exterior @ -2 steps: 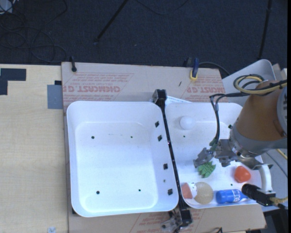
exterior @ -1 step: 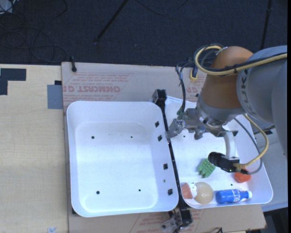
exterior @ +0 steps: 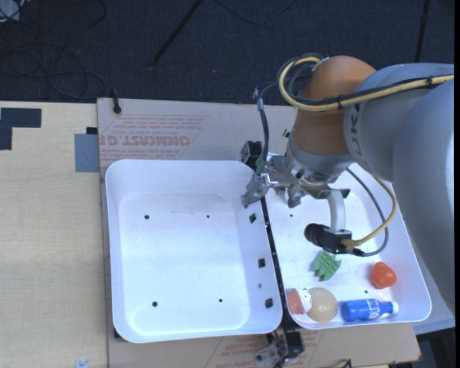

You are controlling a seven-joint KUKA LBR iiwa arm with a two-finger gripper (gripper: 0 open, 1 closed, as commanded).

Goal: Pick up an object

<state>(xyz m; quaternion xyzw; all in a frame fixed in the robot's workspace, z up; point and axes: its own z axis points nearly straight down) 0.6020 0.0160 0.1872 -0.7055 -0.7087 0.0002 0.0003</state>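
Right at the front, a blue bottle [exterior: 368,310] lies on its side in the near corner of the right bin [exterior: 295,248]. Just beside it, on the left, is a round pale ball [exterior: 322,304]. A small orange thing [exterior: 294,300] touches the ball on its other side, close to the wall between the two bins. A bit farther back, a red-orange lump [exterior: 382,274] sits near the right wall. A green toy [exterior: 326,264] lies near the middle of this bin, just behind the ball.

These are the things to pick from, and all five lie on the floor of the right bin.

The left bin [exterior: 184,259] is white, with a few tiny dark dots on its floor.

Farther back, the gripper [exterior: 280,186] hangs over the wall between the bins, at the far left part of the right bin. It is well apart from the toys. I cannot tell if it is open or closed, or if it has hold of anything. The big grey arm [exterior: 399,129] comes in from the right, with its orange band [exterior: 333,90] above the gripper.

Both bins sit on a sheet of cardboard [exterior: 176,133] on the pale worktop [exterior: 38,244]. At the very back is a dark floor [exterior: 138,29] with thin cables on it.
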